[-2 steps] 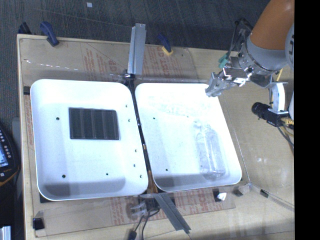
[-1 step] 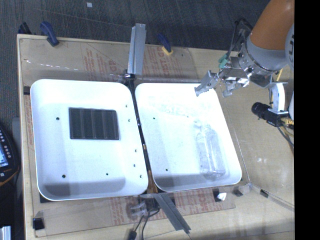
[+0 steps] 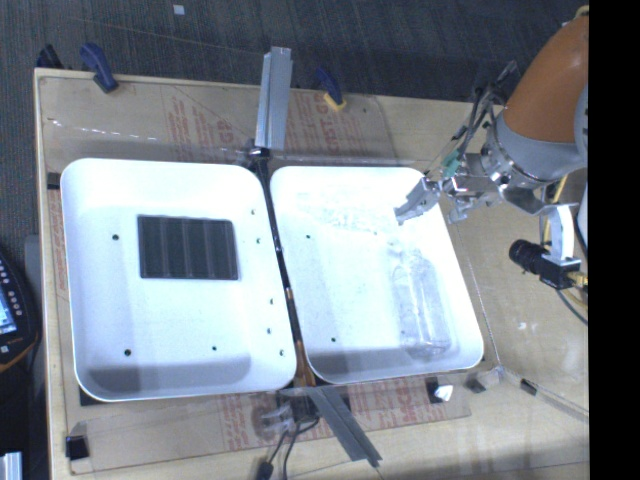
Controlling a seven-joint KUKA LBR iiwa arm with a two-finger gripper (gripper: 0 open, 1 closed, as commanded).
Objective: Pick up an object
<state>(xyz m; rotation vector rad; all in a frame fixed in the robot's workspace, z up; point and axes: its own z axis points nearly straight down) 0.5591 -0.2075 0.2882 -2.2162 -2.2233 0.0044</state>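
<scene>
My jaws (image 3: pixel 412 206) hang over the upper right corner of the right bin (image 3: pixel 330 363); whether they stand apart or together I cannot tell, and nothing shows between them. The pick looks not yet done. A clear bottle (image 3: pixel 418 303) lies along the right bin's right side, below my jaws. The left bin (image 3: pixel 90 268) holds a dark ribbed block (image 3: pixel 188 248). Both bins rest on the worktop (image 3: pixel 150 108).

I see my arm (image 3: pixel 545 118) as a rounded grey body with a broad orange band (image 3: pixel 555 78) above the wrist. Thin dark and green cables (image 3: pixel 472 133) run along it to a small metallic gripper (image 3: pixel 412 208). A black cylinder (image 3: pixel 535 259) juts out below.
</scene>
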